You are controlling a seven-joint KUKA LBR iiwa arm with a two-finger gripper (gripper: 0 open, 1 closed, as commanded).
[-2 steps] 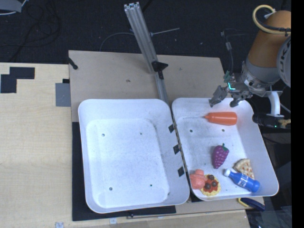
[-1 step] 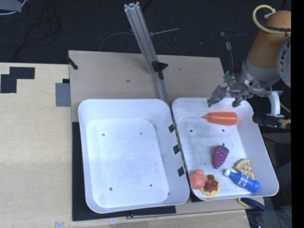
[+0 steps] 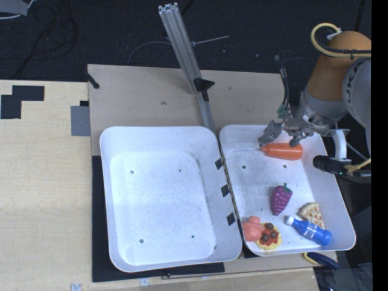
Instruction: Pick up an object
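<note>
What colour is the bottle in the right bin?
Blue with a white cap, bottle, camera view.

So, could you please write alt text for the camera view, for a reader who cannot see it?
A grey robot arm's gripper hovers at an orange carrot in the right bin. Nearer the camera lie purple grapes, a blue bottle, a pizza slice and two small toy foods. The left bin sits alongside.

Claw (image 3: pixel 281 137) hides carrot's (image 3: pixel 284 151) upper edge.

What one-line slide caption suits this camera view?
Gripper poised over an orange carrot in the right bin, toys nearby.
</note>
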